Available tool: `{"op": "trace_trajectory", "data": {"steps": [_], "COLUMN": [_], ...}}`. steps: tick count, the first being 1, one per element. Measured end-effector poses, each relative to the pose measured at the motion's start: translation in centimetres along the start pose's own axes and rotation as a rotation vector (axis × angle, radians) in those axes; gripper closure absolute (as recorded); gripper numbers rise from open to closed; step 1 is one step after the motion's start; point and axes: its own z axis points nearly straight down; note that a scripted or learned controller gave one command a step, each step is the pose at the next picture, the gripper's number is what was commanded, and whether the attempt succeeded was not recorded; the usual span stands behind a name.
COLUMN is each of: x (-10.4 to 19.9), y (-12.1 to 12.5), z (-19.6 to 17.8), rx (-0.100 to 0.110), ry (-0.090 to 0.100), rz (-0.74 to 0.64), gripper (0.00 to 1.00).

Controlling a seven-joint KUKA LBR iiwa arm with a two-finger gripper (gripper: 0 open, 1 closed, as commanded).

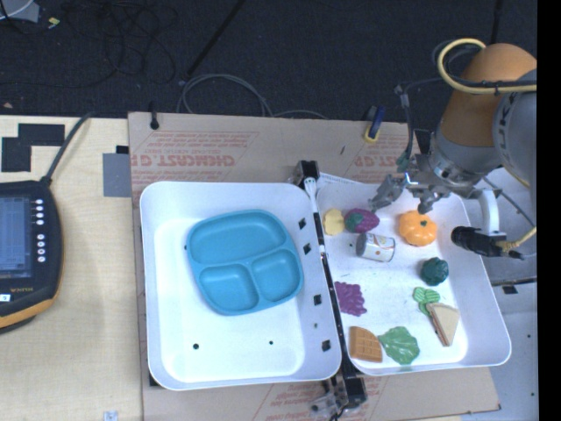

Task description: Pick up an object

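Hand [405, 193] of the grey arm hovering over the far edge of the right-hand shallow white bin [487, 327], fingers spread apart and holding nothing. Nearest candidate is the small orange plastic pumpkin [416, 228], lying just on the near side of the hand and slightly to its right; a purple-and-green toy vegetable [360, 220] sits to the near left. A blue divided plate [244, 260] occupies the left-hand bin [166, 323].
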Motion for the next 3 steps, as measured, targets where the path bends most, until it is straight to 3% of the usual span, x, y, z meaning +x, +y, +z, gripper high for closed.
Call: {"op": "trace_trajectory", "data": {"steps": [1, 2, 3], "x": [4.5, -2.1, 3.6], "y": [-0.3, -0.1, -0.2], "z": [9.1, 2.2, 10.3], "rx": [0.01, 0.004, 0.008], "ry": [0.004, 0.001, 0.003], "rz": [-0.003, 0.0, -0.004], "gripper": [0.0, 0.0, 0.0]}}
